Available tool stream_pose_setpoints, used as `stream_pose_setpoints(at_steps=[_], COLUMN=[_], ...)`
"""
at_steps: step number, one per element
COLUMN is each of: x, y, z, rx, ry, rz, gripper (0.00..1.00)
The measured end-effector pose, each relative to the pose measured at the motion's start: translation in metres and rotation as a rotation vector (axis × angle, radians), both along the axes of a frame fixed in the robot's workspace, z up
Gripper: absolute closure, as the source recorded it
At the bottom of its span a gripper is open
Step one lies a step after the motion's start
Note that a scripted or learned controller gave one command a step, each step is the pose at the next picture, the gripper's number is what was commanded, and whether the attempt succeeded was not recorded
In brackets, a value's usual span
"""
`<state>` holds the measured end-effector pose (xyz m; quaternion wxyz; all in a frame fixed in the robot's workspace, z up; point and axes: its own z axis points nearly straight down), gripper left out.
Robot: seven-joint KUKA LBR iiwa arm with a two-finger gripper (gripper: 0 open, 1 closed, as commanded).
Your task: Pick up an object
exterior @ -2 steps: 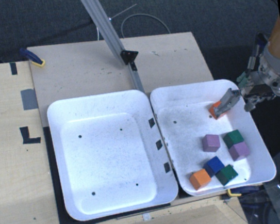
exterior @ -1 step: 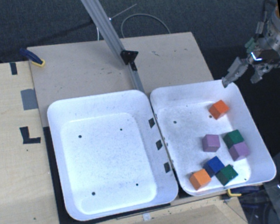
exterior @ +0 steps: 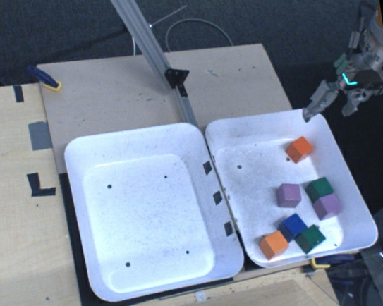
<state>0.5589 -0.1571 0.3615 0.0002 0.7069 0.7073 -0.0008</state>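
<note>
In the camera view the gripper [exterior: 332,103] hangs beyond the upper right corner of the right bin [exterior: 342,162], its two fingers spread apart and nothing between them. All the blocks lie in that bin — an orange block [exterior: 299,148] near the top, well apart from the cluster lower down: two purple, two green, one blue block [exterior: 293,225] and another orange.

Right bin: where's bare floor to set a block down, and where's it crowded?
Right bin: bare along its left side, from the divider wall to the pale purple block, and across the top left of the orange block. Crowded in the lower right corner, where six blocks cluster around the blue block.
</note>
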Motion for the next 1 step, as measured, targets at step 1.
stream_pose_setpoints(at_steps=[1], x=[-0.0724], y=[0.0281], z=[0.0443], rx=[0.002], ry=[-0.004], rz=[0.002], gripper=[0.00])
